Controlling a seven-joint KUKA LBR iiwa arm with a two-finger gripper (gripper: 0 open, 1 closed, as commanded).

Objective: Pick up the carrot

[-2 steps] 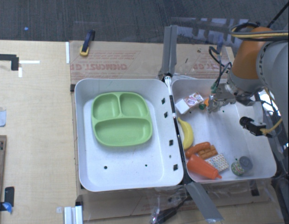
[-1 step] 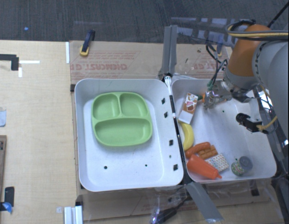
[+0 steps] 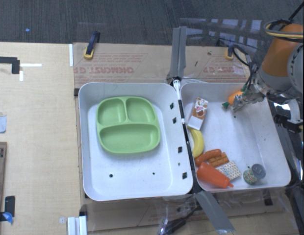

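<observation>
Two-finger gripper [image 3: 236, 103] at far side of right white bin [image 3: 269, 146], clenched on small orange round object [image 3: 233, 98], with orange tapered carrot [image 3: 213, 176] lying at that bin's near-left corner, well apart from gripper, beside yellow banana [image 3: 196, 142] and orange sausages [image 3: 213, 156].

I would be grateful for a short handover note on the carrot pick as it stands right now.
Gripper: near the right bin's far wall; a small orange thing sits at its tip, and whether it is held, I cannot tell.
Carrot: lying at the near left of the right bin, beside the banana and sausages, apart from the gripper.
Done: nothing visible.
Left: reach the carrot, grasp, lift.
</observation>
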